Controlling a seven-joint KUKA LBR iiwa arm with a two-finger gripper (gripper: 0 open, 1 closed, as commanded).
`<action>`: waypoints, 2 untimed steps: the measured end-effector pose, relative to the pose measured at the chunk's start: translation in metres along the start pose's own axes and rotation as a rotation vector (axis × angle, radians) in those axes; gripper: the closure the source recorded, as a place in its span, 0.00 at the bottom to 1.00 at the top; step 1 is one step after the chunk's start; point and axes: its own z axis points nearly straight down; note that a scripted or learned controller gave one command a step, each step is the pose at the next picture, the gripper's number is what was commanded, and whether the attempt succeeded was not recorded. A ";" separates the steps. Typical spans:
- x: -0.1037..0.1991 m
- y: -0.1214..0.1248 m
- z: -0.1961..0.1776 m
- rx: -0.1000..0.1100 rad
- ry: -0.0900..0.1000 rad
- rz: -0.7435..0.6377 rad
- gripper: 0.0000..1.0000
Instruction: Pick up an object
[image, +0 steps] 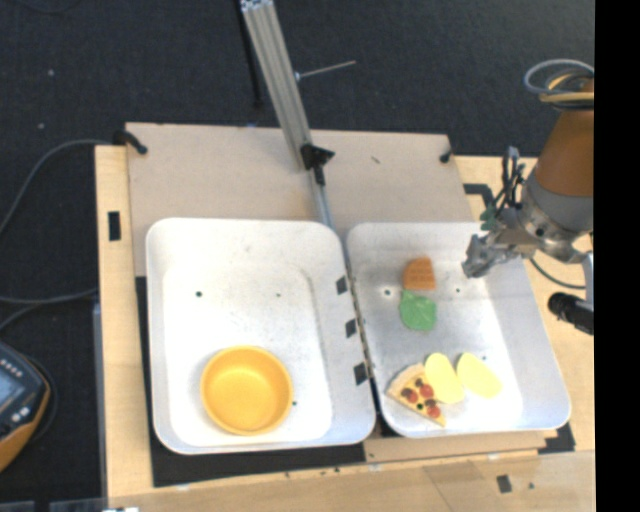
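The right bin (520, 330) holds a small orange-brown piece (419, 273), a green piece (418, 312) just below it, two yellow oval pieces (461, 377) and a pizza slice (415, 393) at the front. My gripper (480, 257) hangs over the right bin's back right part, to the right of the orange-brown piece and apart from it. Nothing shows between its fingers.
A yellow bowl (246, 389) sits at the front of the left bin (240, 270). A slanted metal rail (285, 90) runs down from the top to the gap between the bins. Cables trail on the bench's right side.
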 end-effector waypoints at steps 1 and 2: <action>-0.001 0.001 -0.019 -0.001 0.001 -0.001 1.00; 0.045 -0.011 -0.008 0.002 0.001 -0.002 1.00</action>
